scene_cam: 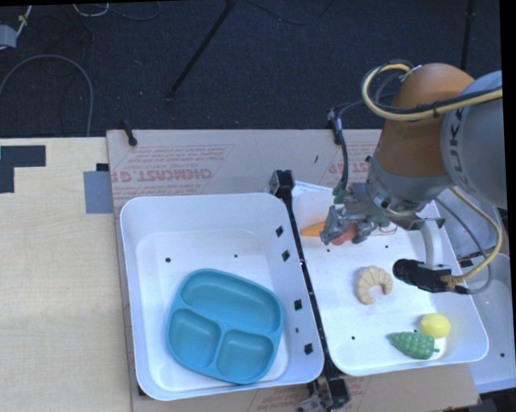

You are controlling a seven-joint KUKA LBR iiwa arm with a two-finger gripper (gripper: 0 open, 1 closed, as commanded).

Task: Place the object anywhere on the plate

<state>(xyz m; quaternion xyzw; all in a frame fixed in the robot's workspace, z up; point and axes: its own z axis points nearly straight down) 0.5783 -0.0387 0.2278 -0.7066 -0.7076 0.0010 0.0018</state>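
Note:
A blue plate (222,325) with three compartments lies in the left bin (148,240), toward its front. In the right bin, my gripper (343,230) is down at the far left corner, right over an orange carrot (313,230). The carrot's pointed end sticks out to the left of the gripper, and a redder orange patch shows on its right side. The gripper body hides the middle of the carrot. I cannot see whether the carrot is gripped or just lies beneath the gripper.
The right bin (469,354) also holds a tan croissant (372,283), a yellow lemon (434,325) and a green knobbly toy (413,345) near the front right. A black divider (297,276) separates the bins. A black cable end (419,274) hangs beside the croissant.

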